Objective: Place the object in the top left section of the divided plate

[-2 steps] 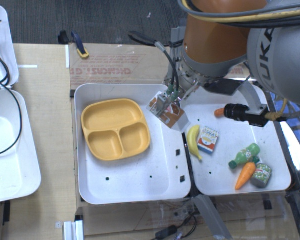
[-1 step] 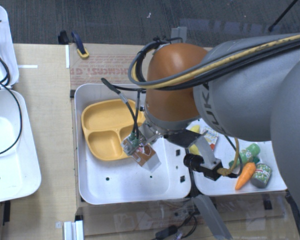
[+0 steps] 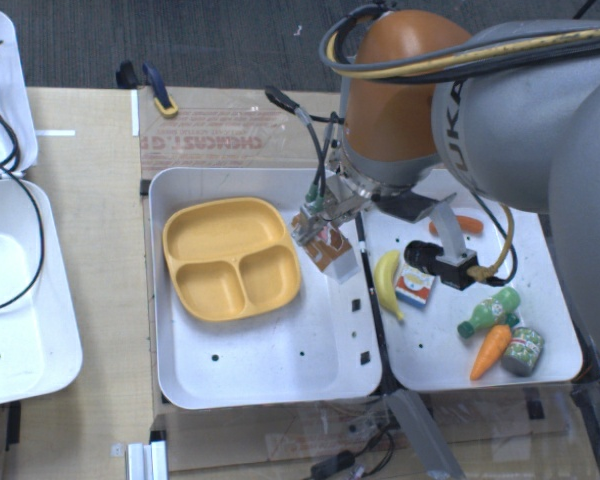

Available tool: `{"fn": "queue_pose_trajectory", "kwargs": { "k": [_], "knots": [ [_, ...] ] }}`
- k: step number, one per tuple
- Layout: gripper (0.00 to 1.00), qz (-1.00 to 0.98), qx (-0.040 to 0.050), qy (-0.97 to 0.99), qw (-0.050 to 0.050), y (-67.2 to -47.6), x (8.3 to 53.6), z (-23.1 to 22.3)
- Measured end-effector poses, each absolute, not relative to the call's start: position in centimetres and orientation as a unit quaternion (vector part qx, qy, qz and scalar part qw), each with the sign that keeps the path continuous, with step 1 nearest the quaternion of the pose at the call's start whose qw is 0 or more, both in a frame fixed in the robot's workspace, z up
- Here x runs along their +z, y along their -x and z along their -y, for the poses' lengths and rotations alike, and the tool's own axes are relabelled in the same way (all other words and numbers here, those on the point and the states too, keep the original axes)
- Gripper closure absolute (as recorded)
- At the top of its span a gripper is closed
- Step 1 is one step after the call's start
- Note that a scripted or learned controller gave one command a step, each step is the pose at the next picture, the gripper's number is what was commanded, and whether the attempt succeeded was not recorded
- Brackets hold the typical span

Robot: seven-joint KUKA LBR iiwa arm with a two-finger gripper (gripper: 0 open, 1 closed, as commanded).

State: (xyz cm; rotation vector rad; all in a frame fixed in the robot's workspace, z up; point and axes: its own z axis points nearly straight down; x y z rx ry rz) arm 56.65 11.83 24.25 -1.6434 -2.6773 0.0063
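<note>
From the camera view, the gripper (image 3: 320, 211) hangs over the right edge of the left bin (image 3: 250, 368), just beside the divider between the two bins, and a small brown-and-white packet (image 3: 325, 246) sits right under its tip — whether it is pinched or merely lying there I cannot tell, nor how the tool is set. The yellow divided plate (image 3: 232, 258) lies to the left of the gripper in the same bin, near but apart, its long axis running left-right with a slight tilt. Its wide top section (image 3: 223, 233) is the nearest target — so the coming move is likely a short carry leftward.
</note>
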Motion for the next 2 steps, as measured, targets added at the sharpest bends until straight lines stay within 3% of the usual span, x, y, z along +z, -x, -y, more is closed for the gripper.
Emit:
{"fn": "queue_pose_trajectory", "kwargs": {
  "k": [1, 2],
  "knots": [
    [1.00, 0.811, 0.0022, 0.584, 0.001, -55.39, 20.85, -11.39],
    [1.00, 0.811, 0.0035, 0.585, 0.002, -55.43, 21.64, -11.23]
  ]
}}
